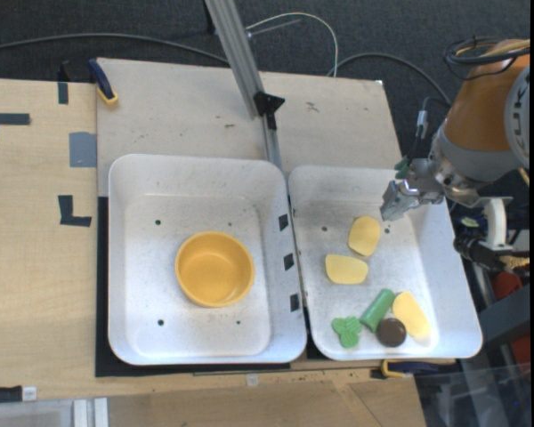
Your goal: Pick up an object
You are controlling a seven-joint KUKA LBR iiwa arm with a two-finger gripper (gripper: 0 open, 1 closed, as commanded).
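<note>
brown ball [391,332] low; pincer [393,206] angled down above right bin [445,238].

A single fixed camera looks down at a slant on the wooden bench [36,238], taking in both white bins whole. The left bin [125,238] sits near the frame's centre, with the right bin [445,310] touching its right-hand wall. The vantage is high and set back: beyond the left bin, bare board and dark carpet [383,16] show at the top, and the bench's near edge runs just below it. The arm [489,114] enters from the right of the left bin, cut off by the frame.
</note>
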